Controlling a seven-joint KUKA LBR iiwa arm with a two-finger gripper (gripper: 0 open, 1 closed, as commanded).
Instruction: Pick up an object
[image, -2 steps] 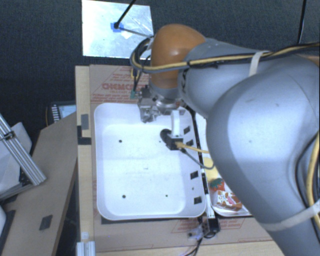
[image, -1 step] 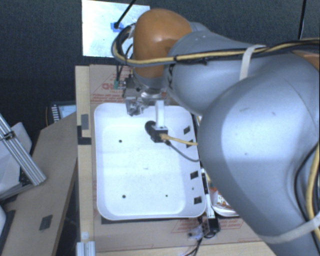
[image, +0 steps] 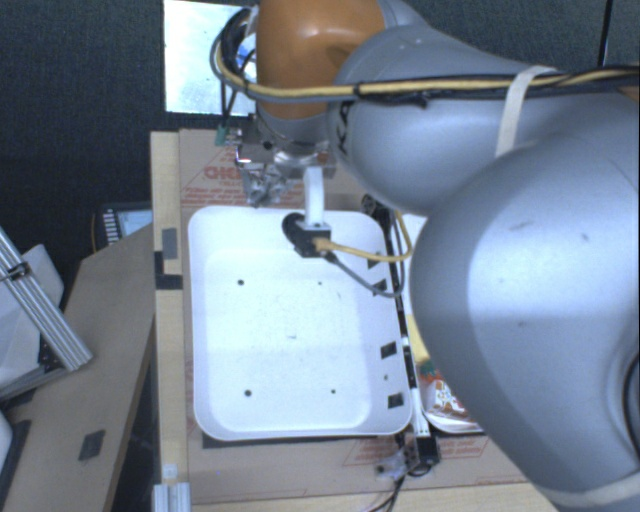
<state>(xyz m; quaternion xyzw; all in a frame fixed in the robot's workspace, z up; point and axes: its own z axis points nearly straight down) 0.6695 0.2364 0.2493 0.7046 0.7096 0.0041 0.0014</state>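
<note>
The big grey arm crowds the right half of the scene and blocks nearly all of the right-hand shallow white bin; only a sliver of that bin's rim peeks out under the arm's bulk, with a scrap of something printed in red and orange lying just inside it, too cut off to name. The left-hand shallow white plastic bin is in plain sight, its floor showing a few small dark dots and faint specks, and I can't pick out any object for picking lying on it. The orange band above the wrist sits at the top of the scene, and below it the two-finger metal gripper hangs right at the far rim of the left bin, over the brown cardboard sheet with red printing that lies beneath the bins. The gripper's tip is small and blurred against the cardboard, so how it is set and whether it has hold of anything I cannot tell. A yellow cable loops from a black fitting beside it, over the bin's far right corner.
</note>
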